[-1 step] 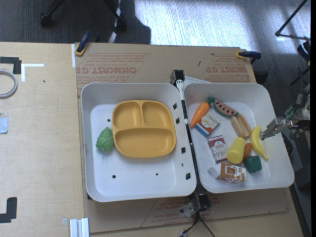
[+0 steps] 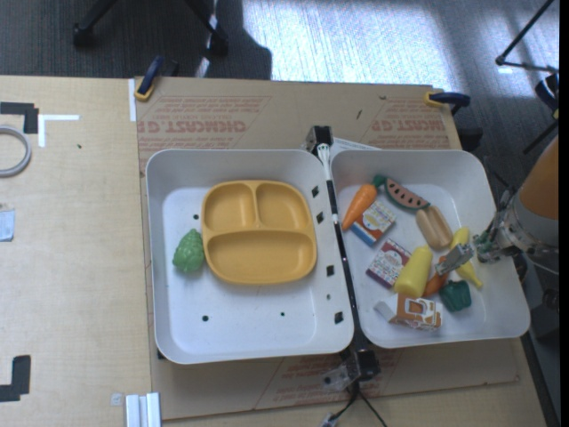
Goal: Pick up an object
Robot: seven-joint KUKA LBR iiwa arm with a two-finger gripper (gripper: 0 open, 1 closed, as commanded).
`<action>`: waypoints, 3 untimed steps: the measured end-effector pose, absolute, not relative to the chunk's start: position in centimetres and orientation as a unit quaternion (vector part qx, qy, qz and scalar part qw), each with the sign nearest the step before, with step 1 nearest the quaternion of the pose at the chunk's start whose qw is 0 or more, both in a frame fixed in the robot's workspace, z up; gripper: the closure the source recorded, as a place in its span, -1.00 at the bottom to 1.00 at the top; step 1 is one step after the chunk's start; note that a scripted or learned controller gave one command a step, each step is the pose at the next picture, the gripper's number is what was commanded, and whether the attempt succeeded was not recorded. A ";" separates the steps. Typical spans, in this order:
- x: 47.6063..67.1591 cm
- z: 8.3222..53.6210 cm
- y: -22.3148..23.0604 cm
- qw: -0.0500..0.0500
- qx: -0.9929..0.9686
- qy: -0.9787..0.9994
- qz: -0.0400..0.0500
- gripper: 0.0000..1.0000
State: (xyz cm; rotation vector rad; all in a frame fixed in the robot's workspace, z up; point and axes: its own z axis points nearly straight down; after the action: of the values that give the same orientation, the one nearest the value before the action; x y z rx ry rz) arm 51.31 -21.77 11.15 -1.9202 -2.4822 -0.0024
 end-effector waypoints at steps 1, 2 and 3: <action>51.4 12.2 -21.9 -0.001 -0.613 -0.790 -0.001 1.00; 51.4 12.2 -21.9 -0.001 -0.613 -0.790 -0.001 -1.00; 53.4 9.2 -20.6 -0.001 -0.441 -0.898 0.000 -1.00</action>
State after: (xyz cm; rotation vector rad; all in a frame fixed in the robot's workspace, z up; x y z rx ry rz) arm 53.45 -20.57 9.25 -1.3854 -2.8211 -0.0007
